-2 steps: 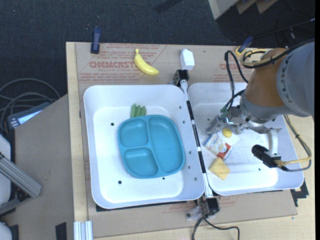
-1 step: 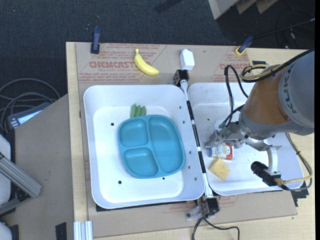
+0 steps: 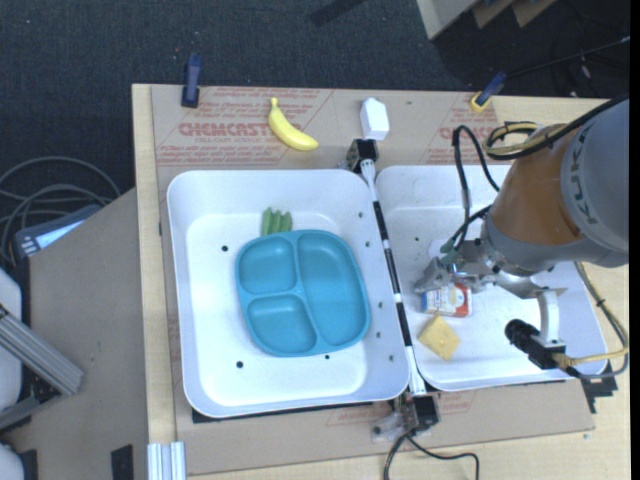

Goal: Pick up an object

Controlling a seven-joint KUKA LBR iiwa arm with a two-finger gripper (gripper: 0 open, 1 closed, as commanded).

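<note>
Low over right bin (image 3: 520,368), gripper (image 3: 447,271) beside carton (image 3: 447,299)

Blue tray (image 3: 300,293) (mid-bin) amid bare margins

yellow banana (image 3: 291,130) on the bench board (image 3: 230,128), blue clip (image 3: 191,77) at its far edge

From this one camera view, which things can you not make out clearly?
- Gripper: the arm's wrist covers it from above, so finger state is unreadable.
- Small red-and-white packet: partly under the gripper; label too small to read.
- Green item: the blue divided plate hides its lower part.
- Right bin: the arm covers its far side.
</note>
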